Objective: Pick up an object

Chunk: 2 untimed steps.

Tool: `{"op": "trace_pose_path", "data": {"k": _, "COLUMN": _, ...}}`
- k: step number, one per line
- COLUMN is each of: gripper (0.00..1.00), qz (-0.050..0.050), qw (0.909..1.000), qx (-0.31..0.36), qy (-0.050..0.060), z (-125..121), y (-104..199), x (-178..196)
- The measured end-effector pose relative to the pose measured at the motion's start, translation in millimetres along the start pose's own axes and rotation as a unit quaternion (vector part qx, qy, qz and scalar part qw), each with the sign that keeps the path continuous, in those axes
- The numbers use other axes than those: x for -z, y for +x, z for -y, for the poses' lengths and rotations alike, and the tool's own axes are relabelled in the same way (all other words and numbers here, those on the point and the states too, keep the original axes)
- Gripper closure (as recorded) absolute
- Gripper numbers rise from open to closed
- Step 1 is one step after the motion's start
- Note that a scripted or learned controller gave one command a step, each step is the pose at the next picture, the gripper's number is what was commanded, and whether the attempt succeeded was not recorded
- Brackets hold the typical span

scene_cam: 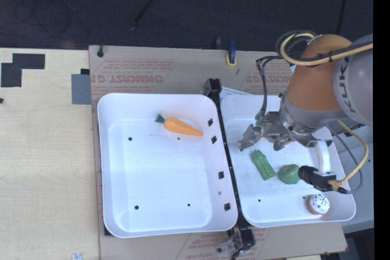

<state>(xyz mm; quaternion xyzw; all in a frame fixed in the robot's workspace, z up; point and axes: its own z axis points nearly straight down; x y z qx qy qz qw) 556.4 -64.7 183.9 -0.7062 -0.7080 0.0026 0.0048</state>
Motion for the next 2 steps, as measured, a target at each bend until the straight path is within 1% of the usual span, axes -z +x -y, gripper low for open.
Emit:
{"op": "trace_pose_path", "data": {"k": 1, "gripper": 0.00, "qz": 0.001, "qw": 1.0000, "qx": 0.000, "qy": -0.004, "z": -14.1, "y": 25.6, "x": 3.2}}
{"op": "trace_pose_path", "data": {"k": 2, "gripper": 0.00, "qz": 0.000, "qw": 1.0000, "qx": 0.000, "qy": -0.001, "z": 85.6, "y": 61.2, "x": 45.3}}
